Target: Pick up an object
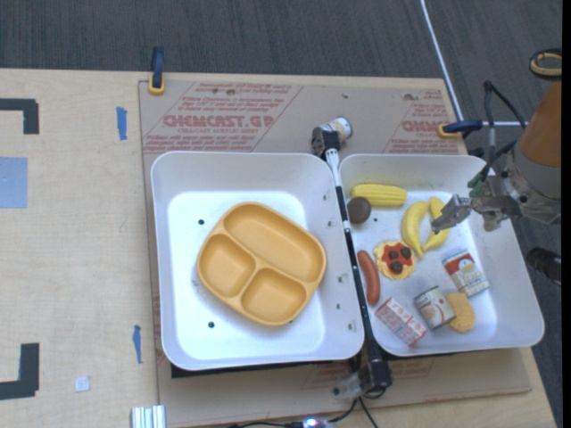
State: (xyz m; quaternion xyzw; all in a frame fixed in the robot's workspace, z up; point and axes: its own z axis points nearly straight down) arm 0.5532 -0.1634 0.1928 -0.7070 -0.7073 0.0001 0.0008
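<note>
1. The gripper (pixel 443 221) hangs over the right bin (pixel 526 324), reaching in from the right, with its tip just above the bananas (pixel 416 224).
2. I cannot tell how the jaws stand; the tip is small and dark against the fruit, and nothing can be seen held there.
3. The things to pick all lie in the right bin: a corn cob (pixel 378 194) at the back, a brown ball (pixel 359 209) just beside it, the bananas near the middle, a small tart with berries (pixel 397 259) in front of them, a sausage (pixel 368 275) along the left wall, and a carton (pixel 465 272), a can (pixel 434 308), a yellow biscuit (pixel 461 311) and a small box (pixel 401 320) toward the front.
4. The left bin (pixel 178 185) holds a yellow divided plate (pixel 260 263).
5. Judging from this, the task is at its early stage: the arm is placed over a likely target, the bananas, but no grasp or lift is evident. Closing on something and raising it clear of the bin remains.
</note>
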